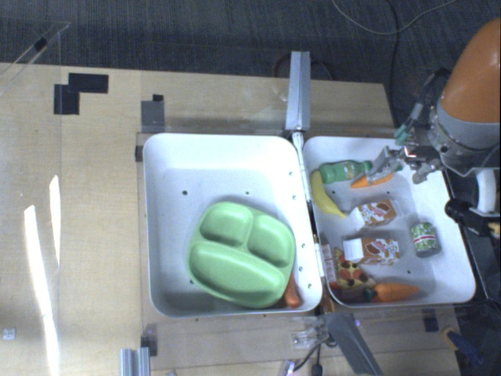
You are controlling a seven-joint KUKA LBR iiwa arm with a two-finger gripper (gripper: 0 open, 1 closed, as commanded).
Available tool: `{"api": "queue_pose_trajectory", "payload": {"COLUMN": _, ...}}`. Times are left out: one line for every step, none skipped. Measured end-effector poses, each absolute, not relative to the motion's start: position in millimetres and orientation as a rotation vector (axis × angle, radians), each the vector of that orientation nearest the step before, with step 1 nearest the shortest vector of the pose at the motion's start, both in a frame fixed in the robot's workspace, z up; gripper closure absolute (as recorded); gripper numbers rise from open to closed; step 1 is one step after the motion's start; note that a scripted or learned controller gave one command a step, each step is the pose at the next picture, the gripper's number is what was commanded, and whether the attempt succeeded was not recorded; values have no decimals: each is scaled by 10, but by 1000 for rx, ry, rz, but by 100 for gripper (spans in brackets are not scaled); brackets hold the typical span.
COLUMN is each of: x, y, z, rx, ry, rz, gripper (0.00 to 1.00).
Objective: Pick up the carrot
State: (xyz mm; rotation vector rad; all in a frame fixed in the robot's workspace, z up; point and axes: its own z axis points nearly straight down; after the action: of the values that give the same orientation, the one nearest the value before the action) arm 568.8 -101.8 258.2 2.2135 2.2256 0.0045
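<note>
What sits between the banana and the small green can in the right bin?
In the camera view, a brown-and-white snack packet lies between the banana and the green can.

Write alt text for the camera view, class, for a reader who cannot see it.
The gripper sits at a small carrot near the far end of the right bin, beside a green bottle and a banana. A second carrot, packets and a small can lie nearer. The left bin holds a green tray.

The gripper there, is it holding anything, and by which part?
It cannot be told: the gripper sits right at a carrot, but its hold is unclear.
</note>
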Motion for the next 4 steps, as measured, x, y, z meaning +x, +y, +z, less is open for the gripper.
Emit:
{"api": "queue_pose_trajectory", "payload": {"x": 6099, "y": -1263, "z": 953, "rx": 2284, "ry": 2151, "rz": 7, "gripper": 0}}
{"api": "queue_pose_trajectory", "payload": {"x": 6083, "y": -1639, "z": 1047, "rx": 2136, "ry": 2296, "rz": 6, "gripper": 0}}
{"api": "queue_pose_trajectory", "payload": {"x": 6623, "y": -1865, "z": 851, "rx": 2263, "ry": 2186, "rz": -5, "gripper": 0}}
{"api": "queue_pose_trajectory", "payload": {"x": 6600, "y": -1893, "z": 948, "rx": 2264, "ry": 2192, "rz": -21, "gripper": 100}}
